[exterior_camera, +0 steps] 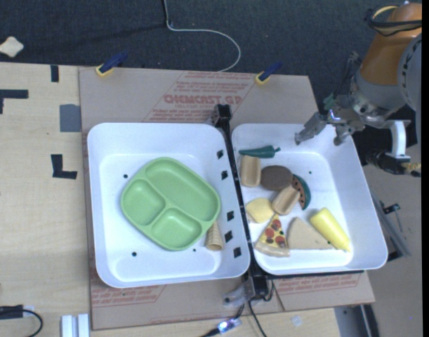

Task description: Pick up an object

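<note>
Carpet (74, 12), dark blue-grey, fills the top of the view behind the counter (31, 188), whose pale wood surface carries black tape marks on its left side. A white cable (200, 28) loops across the carpet. On the counter lies a brown cardboard sheet (193, 97) with red printing, pinned at its far edge by two blue-and-yellow clamps (112, 64). The grey arm (390, 55) with its orange band enters from the right.

Two shallow white bins sit side by side on the cardboard, touching along a black clipped seam. The left bin (105, 209) holds a green divided plate (170, 202), tilted in the view, and a small tan cone-shaped piece (214, 237) just beside the plate's near right corner.

The right bin (365, 209) holds the toy foods: a tan wedge (307, 236), a yellow cone-like piece (330, 229), a pizza slice (273, 236), a dark brown round piece (274, 176), a pale yellow lump (260, 209), a beige block (251, 170), a watermelon slice (300, 192) and a green chili pepper (258, 151) near the far wall. They cluster in the bin's left and near parts.

The end effector (325, 128) hovers over the far right corner of the right bin, its two fingers spread apart with nothing between them, well apart from the foods.
</note>
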You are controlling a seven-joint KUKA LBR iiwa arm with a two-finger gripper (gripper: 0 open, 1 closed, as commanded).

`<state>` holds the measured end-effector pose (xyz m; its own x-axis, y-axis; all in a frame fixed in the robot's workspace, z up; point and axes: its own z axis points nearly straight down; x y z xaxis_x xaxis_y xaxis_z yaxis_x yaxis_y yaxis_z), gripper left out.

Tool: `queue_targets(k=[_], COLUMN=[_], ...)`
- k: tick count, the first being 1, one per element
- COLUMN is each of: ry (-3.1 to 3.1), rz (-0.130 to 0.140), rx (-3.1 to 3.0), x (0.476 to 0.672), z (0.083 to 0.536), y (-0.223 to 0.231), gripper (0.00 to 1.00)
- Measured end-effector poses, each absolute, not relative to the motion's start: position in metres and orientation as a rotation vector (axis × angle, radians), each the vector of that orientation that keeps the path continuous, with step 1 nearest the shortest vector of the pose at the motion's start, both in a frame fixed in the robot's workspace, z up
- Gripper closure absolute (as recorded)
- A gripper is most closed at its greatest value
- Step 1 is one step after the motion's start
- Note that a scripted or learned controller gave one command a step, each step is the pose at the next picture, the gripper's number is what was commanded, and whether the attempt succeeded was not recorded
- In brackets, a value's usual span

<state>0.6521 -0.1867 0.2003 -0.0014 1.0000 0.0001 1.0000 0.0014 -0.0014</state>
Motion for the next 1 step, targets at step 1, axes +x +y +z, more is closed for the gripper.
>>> queue_targets(k=[1], ry=[-2.225], rz=[0.009], rx=[-2.213], x=[0.6054], z=[0.0788], y=[-0.0974], gripper=[0.0])
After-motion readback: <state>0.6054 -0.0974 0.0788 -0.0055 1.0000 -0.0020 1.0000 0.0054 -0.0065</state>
